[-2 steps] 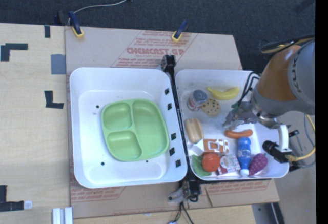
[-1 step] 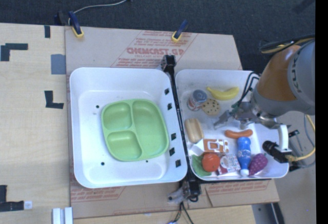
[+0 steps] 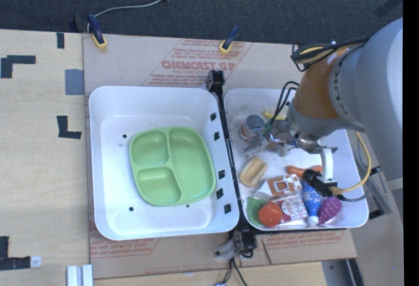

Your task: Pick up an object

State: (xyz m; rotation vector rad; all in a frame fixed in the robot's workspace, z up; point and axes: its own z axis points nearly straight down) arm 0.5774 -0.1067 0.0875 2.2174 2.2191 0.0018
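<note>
My gripper (image 3: 264, 139) is low in the right bin (image 3: 357, 167), in its upper left part. It hangs just over a small grey can (image 3: 253, 124) and just above a tan bread roll (image 3: 253, 172). The grey arm with its orange band (image 3: 321, 91) comes in from the right and hides part of the bin. Nearer the front lie a red tomato (image 3: 270, 214), a green piece (image 3: 254, 203), a printed packet (image 3: 285, 185), an orange carrot (image 3: 302, 169), a blue bottle (image 3: 312, 202) and purple grapes (image 3: 330, 209).
The left bin (image 3: 105, 147) holds a green divided plate (image 3: 171, 165). A black divider (image 3: 222, 147) runs between the two bins. A small yellow item (image 3: 268, 114) lies by the can. Yellow clamps (image 3: 98, 38) hold the cardboard at the back.
</note>
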